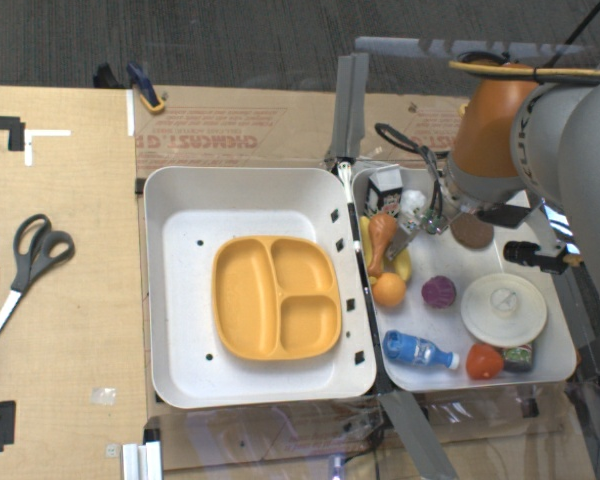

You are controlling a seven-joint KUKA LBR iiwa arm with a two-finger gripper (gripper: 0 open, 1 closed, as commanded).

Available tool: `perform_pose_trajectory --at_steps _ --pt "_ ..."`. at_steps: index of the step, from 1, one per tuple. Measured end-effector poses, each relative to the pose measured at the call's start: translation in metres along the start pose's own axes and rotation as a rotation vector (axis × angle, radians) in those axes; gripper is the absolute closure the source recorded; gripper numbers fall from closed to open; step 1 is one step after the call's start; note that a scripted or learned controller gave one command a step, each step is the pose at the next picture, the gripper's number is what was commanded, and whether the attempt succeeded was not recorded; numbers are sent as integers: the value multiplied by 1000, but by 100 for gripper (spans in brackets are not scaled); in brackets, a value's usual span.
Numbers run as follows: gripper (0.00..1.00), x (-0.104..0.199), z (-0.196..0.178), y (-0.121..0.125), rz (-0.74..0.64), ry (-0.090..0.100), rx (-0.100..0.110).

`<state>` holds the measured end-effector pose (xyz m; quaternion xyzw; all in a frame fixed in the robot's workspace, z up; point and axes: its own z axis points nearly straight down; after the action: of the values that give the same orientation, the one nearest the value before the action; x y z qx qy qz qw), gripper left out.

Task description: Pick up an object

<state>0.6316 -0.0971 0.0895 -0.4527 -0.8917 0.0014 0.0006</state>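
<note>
The arm reaches in from three o'clock, and its tool (417, 220) sits low in the upper left part of the right bin (550, 373), among a cluster of small things. Whether it is spread or pressed together I cannot tell (the tip is small and lost in clutter), and nothing can be seen pinched in it, so I judge the pick as not yet done.

Candidate objects all lie in the right bin. A brownish drumstick-shaped toy (380, 240) lies just at seven o'clock from the tool, near enough that it may be touching, and looks the likeliest target. Below it, at six o'clock, sits an orange ball (388, 290). A purple ball (439, 292) lies near the bin's middle, a white lid (504, 308) at its four o'clock side, a blue bottle (418, 351) along the six o'clock wall, and a red tomato-like piece (485, 362) beside it.

The left bin (170, 268) holds a yellow divided plate (277, 297). Scissors (25, 263) lie on the bench (60, 368) at nine o'clock.

What remains, as I read it: closing on something, then lifting it clear.
</note>
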Motion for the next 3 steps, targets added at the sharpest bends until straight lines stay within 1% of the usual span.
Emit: perform_pose_trajectory --at_steps 1,2,3 --pt "0 13 1 -39 143 2 2" --pt "100 13 -4 -39 139 4 7" --pt "100 82 -157 23 150 1 3"
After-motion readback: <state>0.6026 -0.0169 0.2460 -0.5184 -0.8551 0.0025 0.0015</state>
